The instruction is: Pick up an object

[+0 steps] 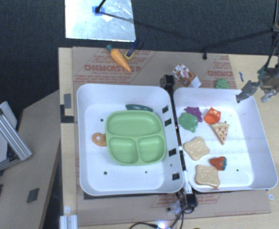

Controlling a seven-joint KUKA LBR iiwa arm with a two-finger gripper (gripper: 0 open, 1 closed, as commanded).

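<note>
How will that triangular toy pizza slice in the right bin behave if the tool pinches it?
The pizza slice looks like flat, rigid plastic, so probably light and stiff. Lying flat on the right bin, it may slide rather than lift. The orange piece sits close, likely getting nudged.
</note>
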